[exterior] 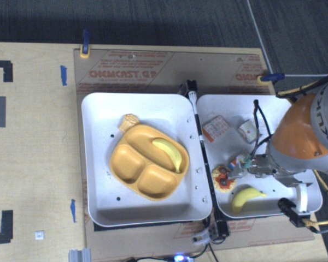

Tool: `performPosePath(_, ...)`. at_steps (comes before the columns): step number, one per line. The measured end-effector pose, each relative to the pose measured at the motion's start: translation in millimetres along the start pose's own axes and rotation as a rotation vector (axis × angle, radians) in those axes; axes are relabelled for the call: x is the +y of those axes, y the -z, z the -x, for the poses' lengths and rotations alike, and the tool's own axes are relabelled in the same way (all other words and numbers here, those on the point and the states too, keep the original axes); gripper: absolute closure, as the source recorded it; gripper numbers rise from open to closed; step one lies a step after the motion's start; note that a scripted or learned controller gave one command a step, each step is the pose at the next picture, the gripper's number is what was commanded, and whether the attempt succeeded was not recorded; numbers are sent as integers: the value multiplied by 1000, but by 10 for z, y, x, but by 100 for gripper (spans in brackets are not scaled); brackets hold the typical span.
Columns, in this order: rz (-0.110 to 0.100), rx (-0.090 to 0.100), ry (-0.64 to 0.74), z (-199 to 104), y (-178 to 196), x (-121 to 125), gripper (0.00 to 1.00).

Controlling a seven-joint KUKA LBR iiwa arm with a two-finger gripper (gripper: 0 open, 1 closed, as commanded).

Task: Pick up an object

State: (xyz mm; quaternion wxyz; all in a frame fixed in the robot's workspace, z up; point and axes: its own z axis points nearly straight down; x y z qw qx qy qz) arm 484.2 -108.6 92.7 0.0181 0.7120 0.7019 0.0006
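Note:
In the right bin (311,201), my gripper (245,164) hangs low over the floor, reaching in from the right under the orange-banded wrist (298,132). Just left of its tip lies a small multicoloured toy (224,174) with red and orange parts. A yellow banana (246,196) rests right below the gripper near the bin's front wall. Further back are a white and red packet (215,127) and a small pale block (247,130). Nothing is visibly held.
The left bin (98,146) holds an orange three-compartment tray (136,168) with a second banana (169,153) in its right section. A black divider rail (199,141) separates the bins. A black cable (259,121) loops above the gripper.

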Motion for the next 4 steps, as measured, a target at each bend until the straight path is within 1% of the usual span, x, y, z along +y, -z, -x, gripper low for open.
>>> performPosePath(4,1,-3,-2,-17,3,-2,0)
